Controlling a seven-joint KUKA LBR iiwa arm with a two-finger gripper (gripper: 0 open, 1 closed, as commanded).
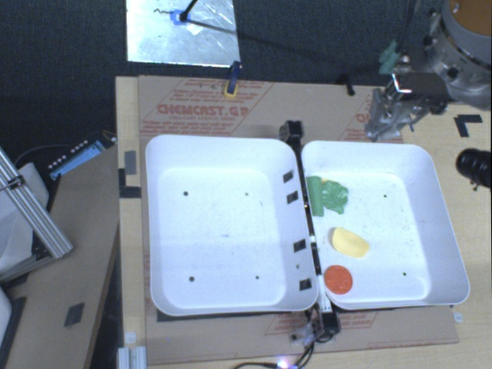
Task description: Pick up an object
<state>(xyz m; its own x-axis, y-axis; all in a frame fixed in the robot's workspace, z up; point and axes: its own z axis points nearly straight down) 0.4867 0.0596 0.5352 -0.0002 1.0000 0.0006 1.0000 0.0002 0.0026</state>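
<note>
Objects for picking lie in the right bin, all three grouped along its left side. A green item sits highest in the frame, close to the divider between the bins; a yellow piece lies just below it, apart from it; a round orange-red piece rests nearest the bin's lower left corner.

At upper right, the grey arm with its orange band reaches in over the worktop. Its end effector hangs beyond the far rim of the right bin, above the cardboard sheet rather than over the bin floor. Whether it is spread or closed cannot be told from this angle, and nothing is seen in its grasp.

All three objects lie well apart from the end effector, lower in the frame and slightly left of it; the green item is the closest, the orange-red one the farthest.

The left bin sits just beside the right one, the two joined by dark clips along their shared edge.
</note>
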